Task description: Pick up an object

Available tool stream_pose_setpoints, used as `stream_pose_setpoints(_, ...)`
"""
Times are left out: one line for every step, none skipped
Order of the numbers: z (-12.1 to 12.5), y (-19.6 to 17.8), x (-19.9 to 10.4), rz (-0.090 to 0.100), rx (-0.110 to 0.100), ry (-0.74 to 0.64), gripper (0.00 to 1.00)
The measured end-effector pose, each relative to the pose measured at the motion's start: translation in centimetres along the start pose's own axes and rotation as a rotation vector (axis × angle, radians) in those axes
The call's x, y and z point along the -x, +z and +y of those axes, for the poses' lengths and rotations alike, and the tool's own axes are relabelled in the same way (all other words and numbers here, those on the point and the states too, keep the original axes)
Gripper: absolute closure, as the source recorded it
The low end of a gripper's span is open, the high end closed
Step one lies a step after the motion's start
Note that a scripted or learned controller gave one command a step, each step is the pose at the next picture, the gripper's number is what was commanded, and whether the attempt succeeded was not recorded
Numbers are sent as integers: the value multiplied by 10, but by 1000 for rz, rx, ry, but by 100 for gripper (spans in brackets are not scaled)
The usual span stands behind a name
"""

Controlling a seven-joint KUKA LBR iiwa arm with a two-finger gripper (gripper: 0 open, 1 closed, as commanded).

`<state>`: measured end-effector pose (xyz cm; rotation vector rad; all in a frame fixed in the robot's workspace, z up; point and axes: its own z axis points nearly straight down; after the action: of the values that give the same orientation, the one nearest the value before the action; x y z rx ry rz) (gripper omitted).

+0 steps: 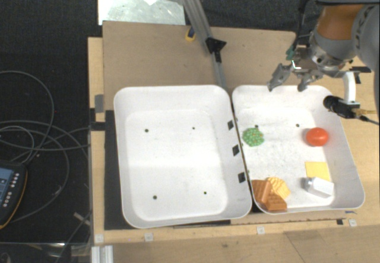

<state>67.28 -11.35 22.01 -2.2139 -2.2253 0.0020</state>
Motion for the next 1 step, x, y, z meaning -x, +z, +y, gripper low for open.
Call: stream_pose_setpoints(1, -3, 0, -2, 4, -2, 0)
